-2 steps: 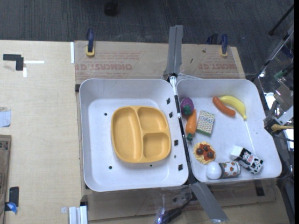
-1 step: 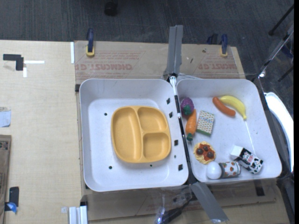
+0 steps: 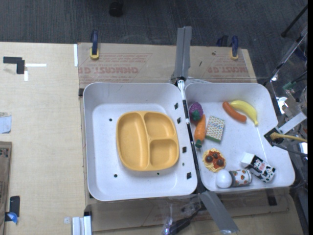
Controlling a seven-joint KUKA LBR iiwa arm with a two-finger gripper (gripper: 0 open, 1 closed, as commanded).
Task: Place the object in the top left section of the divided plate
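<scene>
The yellow three-section plastic plate [image 3: 147, 141] lies bare in the left white bin [image 3: 93, 146]; the toy foods, banana [image 3: 247, 109] among them, sit in the right bin [image 3: 279, 126]. Nothing looks placed yet, so I judge the whole task remains; the gripper's state I cannot tell.

Left bin [image 3: 98, 146]: holds yellow divided plate [image 3: 146, 140].
Right bin [image 3: 274, 146]: holds banana [image 3: 247, 109], sausage [image 3: 234, 111], carrot [image 3: 200, 129], grapes [image 3: 195, 110], pizza slice [image 3: 214, 160], egg [image 3: 224, 179].
Bench [image 3: 39, 131]: bears both bins.
</scene>
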